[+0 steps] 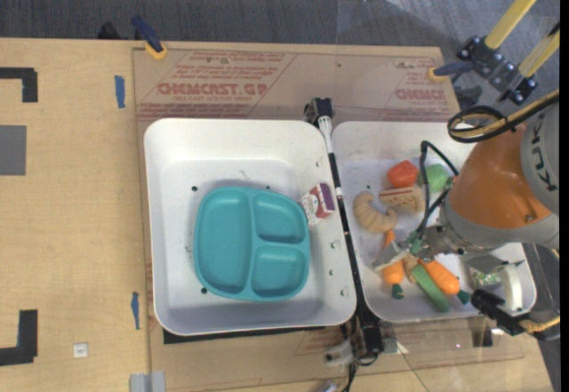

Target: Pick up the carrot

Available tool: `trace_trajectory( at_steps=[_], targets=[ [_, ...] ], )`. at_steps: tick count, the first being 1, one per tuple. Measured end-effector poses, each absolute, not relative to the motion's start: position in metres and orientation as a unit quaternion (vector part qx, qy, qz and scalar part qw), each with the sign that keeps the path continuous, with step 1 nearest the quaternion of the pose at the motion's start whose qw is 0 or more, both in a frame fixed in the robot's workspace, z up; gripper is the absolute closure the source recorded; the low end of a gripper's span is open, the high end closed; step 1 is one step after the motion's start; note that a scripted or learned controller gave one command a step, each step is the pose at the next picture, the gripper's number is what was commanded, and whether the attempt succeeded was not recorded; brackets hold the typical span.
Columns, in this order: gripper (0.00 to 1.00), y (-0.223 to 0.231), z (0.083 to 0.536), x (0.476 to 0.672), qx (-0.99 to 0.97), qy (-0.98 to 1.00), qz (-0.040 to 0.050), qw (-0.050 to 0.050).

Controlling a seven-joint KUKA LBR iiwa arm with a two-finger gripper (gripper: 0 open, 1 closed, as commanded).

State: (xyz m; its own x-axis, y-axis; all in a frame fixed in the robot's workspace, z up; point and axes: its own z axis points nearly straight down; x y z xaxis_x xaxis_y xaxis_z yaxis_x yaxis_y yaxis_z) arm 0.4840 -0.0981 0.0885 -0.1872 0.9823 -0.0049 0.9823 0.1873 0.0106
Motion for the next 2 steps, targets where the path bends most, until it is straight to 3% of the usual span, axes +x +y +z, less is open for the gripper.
trace_trajectory(
  at_steps=[1,2],
  targets=[
    [1.00,0.009,0.186,0.481,0.670,0.742,0.0025,0.001],
    [1.00,-0.018,0.211,0.481,0.431,0.902,0.0010,0.003]
  ],
)
